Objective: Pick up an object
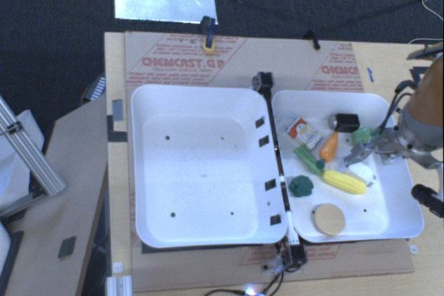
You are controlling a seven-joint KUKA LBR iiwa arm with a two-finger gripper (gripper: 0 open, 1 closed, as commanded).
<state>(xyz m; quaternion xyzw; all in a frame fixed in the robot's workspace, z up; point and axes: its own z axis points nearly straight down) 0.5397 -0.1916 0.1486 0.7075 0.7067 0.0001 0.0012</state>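
Gripper (362,152) near "CHEMCAST GP" sheet (182,60)

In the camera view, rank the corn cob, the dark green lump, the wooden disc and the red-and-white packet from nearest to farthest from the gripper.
From the gripper:
1. Corn cob, just below-left of it.
2. Wooden disc, near the right bin's front, and dark green lump, by the divider: too close to call.
3. Red-and-white packet, toward the back-left corner.
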